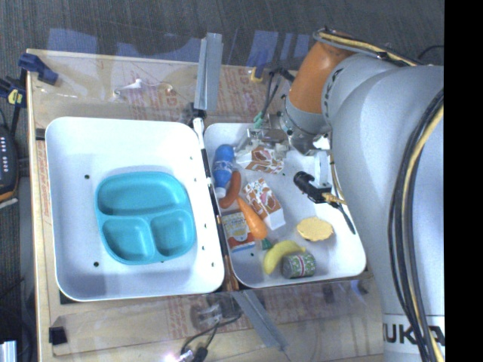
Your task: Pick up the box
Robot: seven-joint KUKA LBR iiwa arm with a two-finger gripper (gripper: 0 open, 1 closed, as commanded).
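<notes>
Wooden bench (113, 81) carries two shallow white bins set side by side, edges nearly touching. Left bin (68, 262) sits nearer the left edge; right bin (349, 256) sits beside it.

The right bin (355, 259) is crowded; along its 9 o'clock wall lie a blue bottle (223, 164), a sausage (230, 189) and a carrot (253, 219), packed against the box (264, 202); a banana (278, 253) and a can (299, 265) block 6 o'clock; bare floor lies toward 3 o'clock beside the yellow disc (315, 230); the arm (362, 104) overhangs 12 o'clock.
</notes>
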